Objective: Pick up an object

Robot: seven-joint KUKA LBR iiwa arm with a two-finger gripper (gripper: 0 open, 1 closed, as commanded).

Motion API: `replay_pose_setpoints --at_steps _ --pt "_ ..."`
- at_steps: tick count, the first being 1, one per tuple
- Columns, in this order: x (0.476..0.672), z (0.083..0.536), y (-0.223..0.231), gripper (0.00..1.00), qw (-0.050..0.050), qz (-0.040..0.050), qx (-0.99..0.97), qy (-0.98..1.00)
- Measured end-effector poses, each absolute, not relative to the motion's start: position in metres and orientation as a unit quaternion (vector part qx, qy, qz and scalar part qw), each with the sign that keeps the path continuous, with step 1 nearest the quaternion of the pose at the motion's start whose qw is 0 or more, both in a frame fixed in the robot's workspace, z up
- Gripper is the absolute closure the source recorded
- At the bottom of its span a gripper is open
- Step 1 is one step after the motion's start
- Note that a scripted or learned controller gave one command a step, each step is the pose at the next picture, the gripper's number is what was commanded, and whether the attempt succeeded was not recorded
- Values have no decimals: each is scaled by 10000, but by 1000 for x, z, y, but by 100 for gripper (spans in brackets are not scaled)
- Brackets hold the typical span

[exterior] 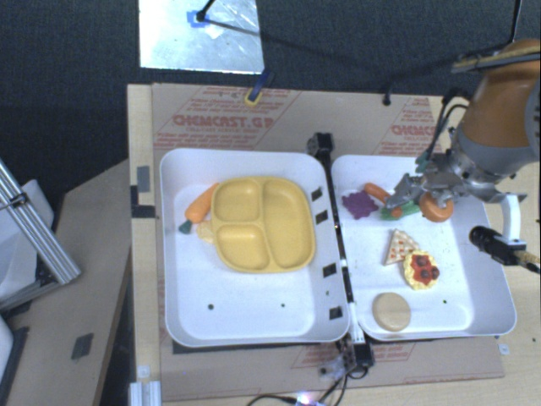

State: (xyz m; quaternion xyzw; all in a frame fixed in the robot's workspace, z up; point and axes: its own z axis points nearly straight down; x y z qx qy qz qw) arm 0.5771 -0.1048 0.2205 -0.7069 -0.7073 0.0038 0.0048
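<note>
The right bin (483,299) holds several toy foods. A purple grape bunch (358,204) and a small orange carrot (376,193) with a green top lie at its far left. An orange round fruit (438,210) sits at the far middle. My gripper (412,194) hangs low over the far part of this bin, between the small carrot and the orange fruit, close to both. Its grey body hides part of the fruit. A pizza slice (400,246), a yellow piece with red spots (421,270) and a tan round cookie (392,310) lie nearer the front.
The left bin (182,260) holds a yellow divided plate (258,224) with a larger carrot (201,203) beside its left edge. A black ridge (334,227) separates the bins. A black and white arm fitting (503,239) juts over the right bin's right wall.
</note>
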Motion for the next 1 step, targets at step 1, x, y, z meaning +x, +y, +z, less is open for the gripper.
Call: replay_pose_setpoints --at_steps 1 --pt "580 228 -105 0 -5 -5 -7061 -7081"
